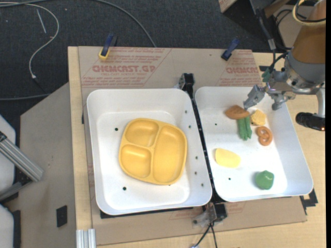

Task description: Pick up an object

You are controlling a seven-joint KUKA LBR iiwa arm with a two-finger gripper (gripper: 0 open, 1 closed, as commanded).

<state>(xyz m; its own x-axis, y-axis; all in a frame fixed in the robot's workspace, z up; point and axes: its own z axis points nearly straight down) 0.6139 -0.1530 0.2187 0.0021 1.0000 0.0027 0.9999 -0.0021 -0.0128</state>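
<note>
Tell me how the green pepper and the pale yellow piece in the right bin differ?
The green pepper is bright green and chunky, standing up like a small lump; the pale yellow piece is light yellow, wider and lies flat. The pepper sits nearer the bin's front corner, the yellow piece more toward the left bin. Both lie loose in the right bin, apart from the other items.

Bench (pixel 155 66) was topped with printed cardboard; left white bin (pixel 103 138) and right white bin (pixel 295 159) sat on it side by side; two blue clamps (pixel 107 44) gripped its far edge.
</note>
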